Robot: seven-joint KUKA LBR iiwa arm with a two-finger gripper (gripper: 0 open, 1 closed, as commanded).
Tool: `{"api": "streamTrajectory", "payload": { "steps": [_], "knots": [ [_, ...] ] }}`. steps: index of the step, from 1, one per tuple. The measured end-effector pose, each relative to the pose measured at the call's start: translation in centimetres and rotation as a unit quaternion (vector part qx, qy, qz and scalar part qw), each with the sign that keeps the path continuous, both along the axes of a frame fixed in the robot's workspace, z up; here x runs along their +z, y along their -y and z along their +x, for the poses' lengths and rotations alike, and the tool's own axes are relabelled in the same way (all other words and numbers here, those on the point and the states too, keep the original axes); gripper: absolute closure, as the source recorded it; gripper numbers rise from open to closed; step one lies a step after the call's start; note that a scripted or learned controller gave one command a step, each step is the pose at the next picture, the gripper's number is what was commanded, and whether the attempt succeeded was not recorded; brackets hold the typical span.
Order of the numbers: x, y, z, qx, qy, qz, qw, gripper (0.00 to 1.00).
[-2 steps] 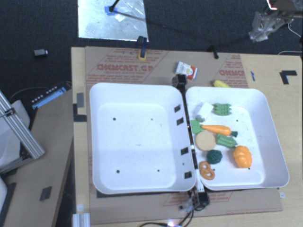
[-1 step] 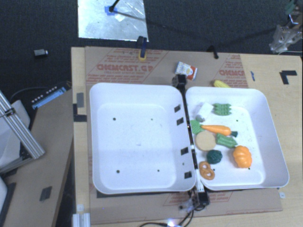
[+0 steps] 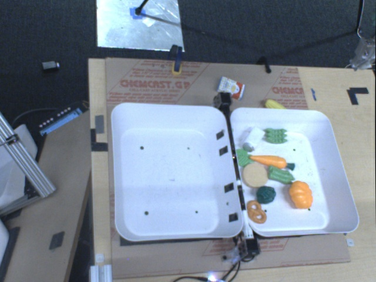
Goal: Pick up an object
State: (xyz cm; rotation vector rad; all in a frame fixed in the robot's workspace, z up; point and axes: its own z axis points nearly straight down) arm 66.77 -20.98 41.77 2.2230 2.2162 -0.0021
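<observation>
Below me the tan wooden table (image 3: 70, 175) carries a sheet of brown printed cardboard (image 3: 153, 82), and on that sheet sit two shallow white plastic bins side by side. The left white bin (image 3: 170, 113) is the bigger-looking of the two from here, its floor bare apart from a few small dark dots. The right white bin (image 3: 329, 175) touches it along a shared edge marked by small black clips, and it holds all the toy food. Largest among these is the orange plastic pumpkin (image 3: 301, 194) near the bin's front right; left of it lies a round tan biscuit-like disc (image 3: 255, 175), and just above that a long orange carrot (image 3: 268, 160) lies sideways. A green ridged vegetable (image 3: 274, 136) sits near the back, a green pepper-like piece (image 3: 281, 174) lies between carrot and pumpkin, a dark green broccoli floret (image 3: 265, 194) sits in front of the disc, and a small brown pretzel (image 3: 257, 211) lies nearest the front edge. A yellow banana-shaped piece (image 3: 274, 104) rests on the cardboard behind the right bin. I cannot tell how my gripper stands.
</observation>
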Motion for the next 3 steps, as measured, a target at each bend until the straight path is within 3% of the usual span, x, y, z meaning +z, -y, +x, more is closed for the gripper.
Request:
{"api": "streamTrajectory", "payload": {
  "steps": [1, 2, 3],
  "knots": [
    [10.2, -6.4, 0.1, 0.006, 0.007, 0.0005, 1.0000, 1.00],
    [7.2, 0.0, -0.7, 0.000, 0.000, 0.0002, 1.0000, 1.00],
    [6.4, -2.7, 0.1, 0.004, 0.001, 0.0011, 1.0000, 1.00]
  ]
}}
